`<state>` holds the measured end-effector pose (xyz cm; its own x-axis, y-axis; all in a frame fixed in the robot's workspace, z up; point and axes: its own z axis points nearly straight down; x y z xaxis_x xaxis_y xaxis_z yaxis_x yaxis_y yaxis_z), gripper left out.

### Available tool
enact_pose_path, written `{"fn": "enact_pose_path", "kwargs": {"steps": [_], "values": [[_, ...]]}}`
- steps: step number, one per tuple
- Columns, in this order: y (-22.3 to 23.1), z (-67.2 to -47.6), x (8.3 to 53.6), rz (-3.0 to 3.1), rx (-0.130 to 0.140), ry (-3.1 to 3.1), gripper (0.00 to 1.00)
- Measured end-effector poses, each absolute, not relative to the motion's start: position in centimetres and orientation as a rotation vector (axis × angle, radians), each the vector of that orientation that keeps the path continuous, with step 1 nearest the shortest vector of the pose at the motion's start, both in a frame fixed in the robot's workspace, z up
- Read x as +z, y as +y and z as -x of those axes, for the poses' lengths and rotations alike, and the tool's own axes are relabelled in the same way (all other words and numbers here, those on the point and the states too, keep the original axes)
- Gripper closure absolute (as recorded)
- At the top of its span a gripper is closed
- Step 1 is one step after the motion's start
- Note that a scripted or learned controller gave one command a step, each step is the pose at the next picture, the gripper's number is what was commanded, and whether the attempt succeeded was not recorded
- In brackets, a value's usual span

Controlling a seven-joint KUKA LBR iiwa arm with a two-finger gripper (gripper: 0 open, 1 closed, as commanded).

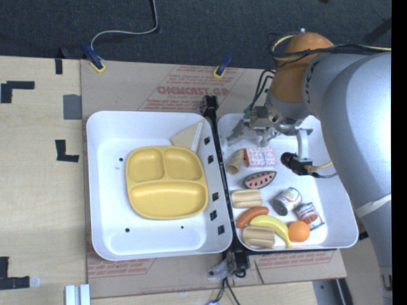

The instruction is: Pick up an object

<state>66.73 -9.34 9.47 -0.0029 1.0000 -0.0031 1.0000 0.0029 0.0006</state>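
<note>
**Gripper over the far end of the right bin, toy food crowded below it**

We see the grey arm with the orange band (299,75) reaching in from the right, its two-finger gripper (257,127) hanging over the far end of the shallow white right-hand bin (337,202). We cannot tell whether it is spread or pressed together; the wrist hardware hides that.

Just below the gripper sits a small red-and-white printed carton (259,156), with a tan roll-shaped piece (235,161) touching its left side. Further toward the near rim from the gripper: a watermelon slice toy (259,180), a pale hot-dog bun piece (246,199), a silver can lying on its side (287,201), a red-labelled can (308,215), an orange-red sausage (252,216), a yellow banana (275,226), a small orange ball-shaped fruit (298,232) and a tan bread piece (258,236). These lie packed close, many touching.

A black dividing rail (216,170) runs left of the gripper, between the bins. Beyond it, the white left-hand bin (102,189) holds a yellow three-compartment plastic tray (166,182), with a beige wedge-shaped piece (189,135) at its far right corner.

Nothing sits between the fingers that we can see. The carton is the nearest object to the gripper.
</note>
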Motion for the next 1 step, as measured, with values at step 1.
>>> {"fn": "enact_pose_path", "kwargs": {"steps": [1], "values": [[-9.44, -66.85, 8.52, -2.219, -0.002, 2.223, 0.00]]}}
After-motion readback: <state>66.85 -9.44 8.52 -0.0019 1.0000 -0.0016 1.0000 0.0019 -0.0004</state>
